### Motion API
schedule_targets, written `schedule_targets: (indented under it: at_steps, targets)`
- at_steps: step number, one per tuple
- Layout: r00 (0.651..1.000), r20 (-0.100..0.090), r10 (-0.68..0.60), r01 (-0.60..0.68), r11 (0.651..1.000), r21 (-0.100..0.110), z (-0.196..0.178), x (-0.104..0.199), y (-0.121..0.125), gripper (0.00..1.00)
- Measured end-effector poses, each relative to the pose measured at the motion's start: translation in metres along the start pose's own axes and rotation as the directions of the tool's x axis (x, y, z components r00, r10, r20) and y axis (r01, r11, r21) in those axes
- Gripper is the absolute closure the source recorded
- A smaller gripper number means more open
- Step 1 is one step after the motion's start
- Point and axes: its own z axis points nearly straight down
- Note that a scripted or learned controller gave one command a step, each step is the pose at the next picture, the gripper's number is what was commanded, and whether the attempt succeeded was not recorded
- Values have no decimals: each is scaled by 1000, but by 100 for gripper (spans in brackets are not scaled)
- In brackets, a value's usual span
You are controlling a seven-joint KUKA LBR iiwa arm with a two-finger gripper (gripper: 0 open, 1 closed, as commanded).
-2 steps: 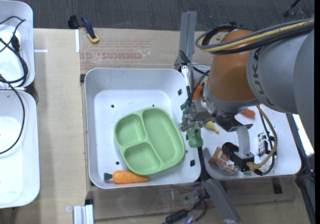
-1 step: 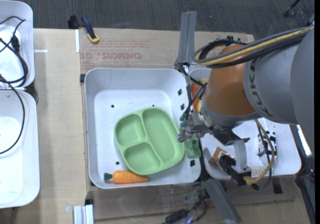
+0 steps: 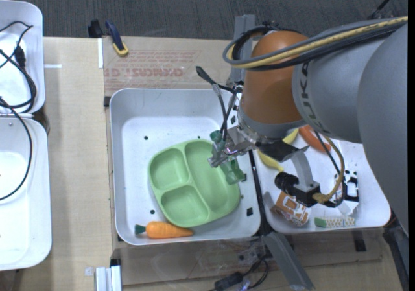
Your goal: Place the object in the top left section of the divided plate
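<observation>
2 white bins are seen side by side on the bench. The left bin [image 3: 123, 153] holds a green plate [image 3: 188, 183] with 3 sections, lying tilted in the middle of the bin floor. A toy carrot [image 3: 165, 230] lies just beside the plate's lower edge, near the bin's front wall, with its green tip pointing left.

The arm [image 3: 337, 82] reaches in from the right, its orange band [image 3: 275, 79] standing over the divide between the bins. The gripper [image 3: 227, 153] is lowered over the plate's right edge, at the upper right section. A small dark green object [image 3: 235, 173] is seen at the fingers, over the plate rim, but it cannot be told whether it is clamped between them or merely lies under them. Whether the fingers are apart or together cannot be told either, as the metal parts blur together there.

In the right bin [image 3: 363, 218], partly hidden by the arm, several things are seen: a yellow banana-like piece [image 3: 269, 160], an orange piece [image 3: 318, 137] near the back, a small brown and white carton [image 3: 290, 209] near the front, and a pale green strip [image 3: 334, 221] beside it.

Black cables [image 3: 16, 89] lie over white trays at the left edge. A blue and yellow clamp [image 3: 115, 38] sits at the cardboard's back edge.
</observation>
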Motion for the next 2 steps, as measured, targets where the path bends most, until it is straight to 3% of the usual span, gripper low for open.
schedule_targets:
  at_steps: [1,2]
  targets:
    - [1000,-1,-23,23,1000,0,7,-27,-59,100]
    - [1000,0,-19,19,1000,2,-1,-28,-59,100]
